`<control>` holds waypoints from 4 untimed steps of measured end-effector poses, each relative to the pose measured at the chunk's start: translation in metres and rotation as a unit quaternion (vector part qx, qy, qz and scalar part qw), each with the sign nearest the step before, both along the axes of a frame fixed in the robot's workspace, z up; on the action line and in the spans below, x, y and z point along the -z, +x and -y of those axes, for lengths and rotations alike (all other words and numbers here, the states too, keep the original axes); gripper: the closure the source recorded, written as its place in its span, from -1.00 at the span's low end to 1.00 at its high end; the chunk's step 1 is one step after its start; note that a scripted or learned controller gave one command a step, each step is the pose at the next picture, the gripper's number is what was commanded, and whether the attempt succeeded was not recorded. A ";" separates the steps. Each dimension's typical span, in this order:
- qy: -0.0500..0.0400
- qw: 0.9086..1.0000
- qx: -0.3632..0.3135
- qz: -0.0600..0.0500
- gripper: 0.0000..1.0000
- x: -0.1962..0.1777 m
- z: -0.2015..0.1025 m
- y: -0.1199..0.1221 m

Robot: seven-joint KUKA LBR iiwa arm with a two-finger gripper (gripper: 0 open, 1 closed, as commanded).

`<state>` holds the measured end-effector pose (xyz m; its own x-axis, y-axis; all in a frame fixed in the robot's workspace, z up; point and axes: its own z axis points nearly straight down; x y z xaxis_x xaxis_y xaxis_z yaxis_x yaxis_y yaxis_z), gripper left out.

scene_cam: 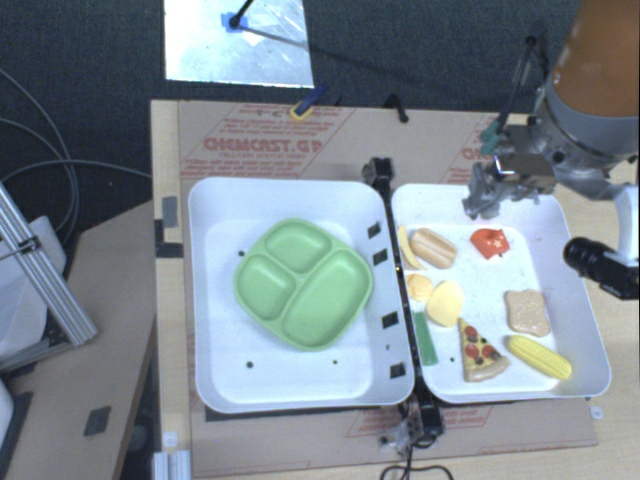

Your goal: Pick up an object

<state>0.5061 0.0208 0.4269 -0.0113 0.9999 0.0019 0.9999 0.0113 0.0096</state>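
Toy food (434, 247) beneath raised gripper (484, 200)

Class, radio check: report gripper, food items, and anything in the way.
Gripper above right bin's far edge, holding nothing seen. Tomato and hot dog closest below it. Nothing in between.

In the right bin (575, 298) are seen a hot dog (432, 247), a red tomato (489, 242), a bread slice (526, 312), a corn cob (538, 356), a pizza slice (480, 351) and yellow pieces (437, 298).
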 end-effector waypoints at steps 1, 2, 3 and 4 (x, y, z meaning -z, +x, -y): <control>-0.001 1.000 0.002 -0.005 1.00 0.046 -0.013 -0.020; -0.001 1.000 0.005 -0.007 1.00 0.119 -0.028 -0.020; 0.000 1.000 0.002 -0.001 1.00 0.051 -0.046 -0.019; -0.002 1.000 0.008 -0.012 1.00 0.227 -0.001 -0.022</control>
